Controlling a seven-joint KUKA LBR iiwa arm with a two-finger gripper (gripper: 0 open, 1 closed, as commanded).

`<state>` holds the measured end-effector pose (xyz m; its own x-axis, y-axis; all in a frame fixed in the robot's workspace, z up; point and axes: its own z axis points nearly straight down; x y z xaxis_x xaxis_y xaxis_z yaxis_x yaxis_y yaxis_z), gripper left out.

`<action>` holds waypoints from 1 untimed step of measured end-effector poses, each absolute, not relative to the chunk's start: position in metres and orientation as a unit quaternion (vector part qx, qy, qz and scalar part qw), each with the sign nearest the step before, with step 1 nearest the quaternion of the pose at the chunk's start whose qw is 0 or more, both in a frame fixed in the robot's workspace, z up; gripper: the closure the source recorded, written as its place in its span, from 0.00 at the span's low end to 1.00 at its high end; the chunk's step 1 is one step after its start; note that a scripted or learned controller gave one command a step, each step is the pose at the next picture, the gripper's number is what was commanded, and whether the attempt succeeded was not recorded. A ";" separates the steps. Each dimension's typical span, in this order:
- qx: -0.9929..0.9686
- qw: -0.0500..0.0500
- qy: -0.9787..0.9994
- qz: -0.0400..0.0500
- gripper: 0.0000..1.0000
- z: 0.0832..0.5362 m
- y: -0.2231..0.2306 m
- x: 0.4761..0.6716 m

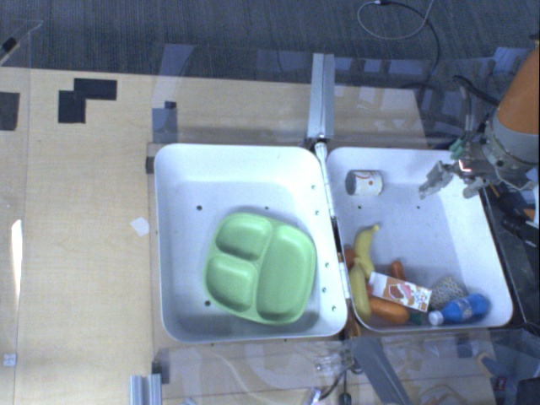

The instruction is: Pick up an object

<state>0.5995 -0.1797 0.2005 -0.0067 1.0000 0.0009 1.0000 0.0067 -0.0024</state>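
Camera view shows pincer (449, 180) spread wide, holding nothing, above the right bin (472, 251).

Glossy green plastic tray (261, 266) sits in smooth white plastic bin (181, 226); the worktop (76, 251) looks like pale matt wood; bottle (460, 309) shiny blue plastic.

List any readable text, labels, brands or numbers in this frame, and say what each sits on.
None can be read.
Small carton: red and white print, too blurred.
White cup: dark mark, too small to tell.
Blue bottle: no label legible.
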 end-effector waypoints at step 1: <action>-0.702 0.001 -0.712 0.000 1.00 0.209 -0.178 0.601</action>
<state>0.6011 -0.1782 0.2090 -0.0131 0.9999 0.0016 0.9999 0.0131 -0.0024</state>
